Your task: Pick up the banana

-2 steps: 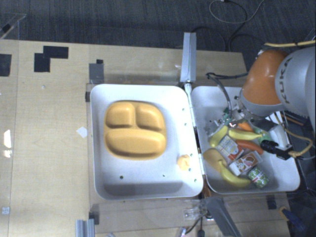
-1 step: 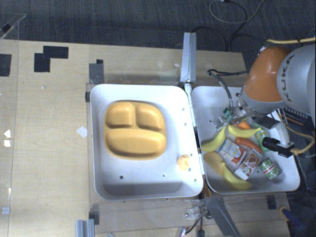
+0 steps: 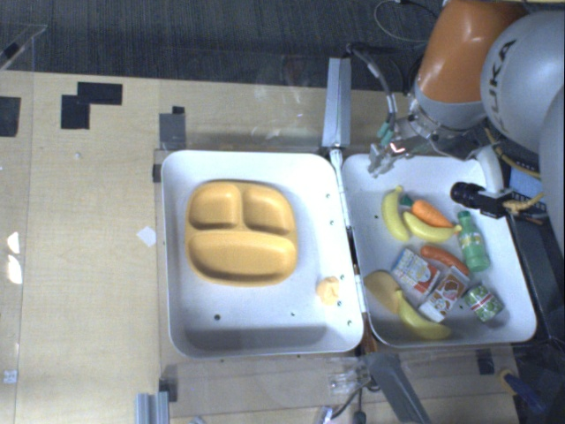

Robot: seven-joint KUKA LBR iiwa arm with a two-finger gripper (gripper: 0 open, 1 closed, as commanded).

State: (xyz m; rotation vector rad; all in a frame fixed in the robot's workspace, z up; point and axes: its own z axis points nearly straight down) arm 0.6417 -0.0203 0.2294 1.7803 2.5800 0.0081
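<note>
Three yellow bananas lie in the right bin (image 3: 521,321). One banana (image 3: 394,215) stands lengthwise near the back left. A second banana (image 3: 430,230) lies beside it, tucked under an orange carrot (image 3: 433,211). A third banana (image 3: 423,319) rests at the front, next to a tan potato-like piece (image 3: 380,288). My gripper (image 3: 387,155) hangs over the back-left corner of the right bin, a short way behind the first banana and apart from it. I see nothing held in it.
Also in the right bin are a green bottle (image 3: 472,245), juice cartons (image 3: 430,278), a second carrot (image 3: 444,256) and a green can (image 3: 484,302). The left bin (image 3: 177,263) holds a yellow sectioned tray (image 3: 240,231) and a small orange lump (image 3: 328,290). A metal post (image 3: 335,104) rises between the bins.
</note>
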